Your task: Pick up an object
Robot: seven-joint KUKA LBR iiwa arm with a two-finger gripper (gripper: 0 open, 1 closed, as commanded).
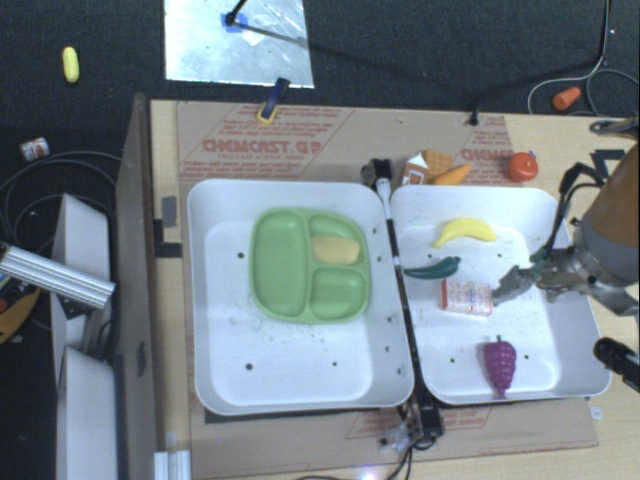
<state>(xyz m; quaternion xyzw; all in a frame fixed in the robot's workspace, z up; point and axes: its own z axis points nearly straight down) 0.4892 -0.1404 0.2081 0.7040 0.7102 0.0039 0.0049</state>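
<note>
Purple grapes (500,362), banana (466,231), green pepper (433,267) near hand (508,283).

The robot's body is a thick rounded arm (612,218) with a tan-orange band across its broad upper part and a grey shell below it. A thin black cable (567,200) loops along its left side, from the top of the band toward the wrist. The wrist narrows to a pale grey metal gripper (506,283) with a small teal-green patch near its base and slim grey jaws.
</note>
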